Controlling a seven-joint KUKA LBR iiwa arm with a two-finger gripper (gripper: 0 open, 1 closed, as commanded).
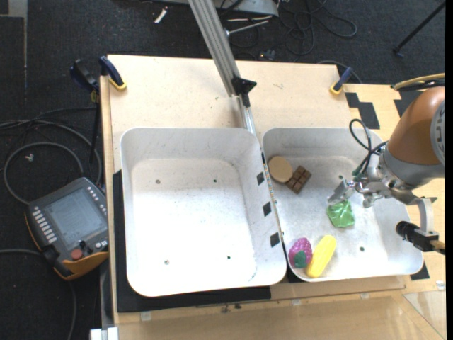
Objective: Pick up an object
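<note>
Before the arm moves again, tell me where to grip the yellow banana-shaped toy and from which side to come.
Grip the yellow toy across its narrow middle, coming straight down from above. It lies flat and slanted near the front wall of the right bin, so the fingers should close across its short width. The pink and green toy touches its left side, so the finger on that side has little room; aiming slightly toward the upper end may help.

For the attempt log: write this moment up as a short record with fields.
bins: two white bins side by side, left bin and right bin
right bin contents: round tan disc, brown chocolate-like block, green object, purple-pink berry-like toy, yellow object
arm: reaches in from the right
gripper: low over the right bin, just above the green object
held: cannot tell that anything is gripped
</note>
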